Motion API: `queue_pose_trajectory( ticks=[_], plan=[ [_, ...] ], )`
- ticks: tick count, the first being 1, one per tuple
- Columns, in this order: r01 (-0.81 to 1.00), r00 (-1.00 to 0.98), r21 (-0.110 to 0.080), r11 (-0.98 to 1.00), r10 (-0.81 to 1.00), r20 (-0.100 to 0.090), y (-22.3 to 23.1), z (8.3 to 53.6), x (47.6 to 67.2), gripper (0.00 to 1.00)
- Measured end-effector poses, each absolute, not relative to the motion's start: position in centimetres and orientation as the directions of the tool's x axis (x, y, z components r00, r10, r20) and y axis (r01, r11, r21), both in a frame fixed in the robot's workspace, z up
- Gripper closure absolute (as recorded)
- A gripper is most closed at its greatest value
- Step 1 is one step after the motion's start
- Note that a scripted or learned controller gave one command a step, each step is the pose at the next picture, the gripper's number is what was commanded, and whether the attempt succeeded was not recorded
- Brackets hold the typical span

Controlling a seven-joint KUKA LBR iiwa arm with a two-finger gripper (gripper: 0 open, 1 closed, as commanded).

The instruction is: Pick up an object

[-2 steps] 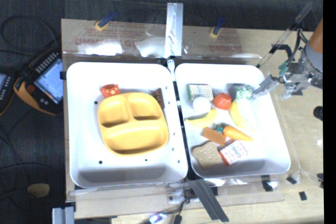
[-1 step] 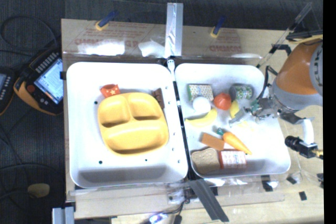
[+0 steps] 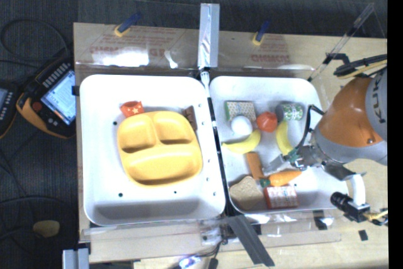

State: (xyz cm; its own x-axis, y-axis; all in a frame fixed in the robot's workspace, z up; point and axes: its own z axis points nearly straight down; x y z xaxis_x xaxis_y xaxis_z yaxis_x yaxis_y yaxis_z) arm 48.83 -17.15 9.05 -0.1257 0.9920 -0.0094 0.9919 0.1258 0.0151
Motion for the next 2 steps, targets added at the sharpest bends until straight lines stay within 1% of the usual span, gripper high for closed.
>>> queue_pose_trajectory(
  ticks=[1, 2],
  plan=[
    [0.979, -0.203, -0.001, 0.203, 0.979, 0.000, -17.1, 9.5, 55.7, 0.00],
    [0.993, -0.116, 0.013, 0.116, 0.993, -0.008, -14.7, 9.0, 54.7, 0.00]
  ],
)
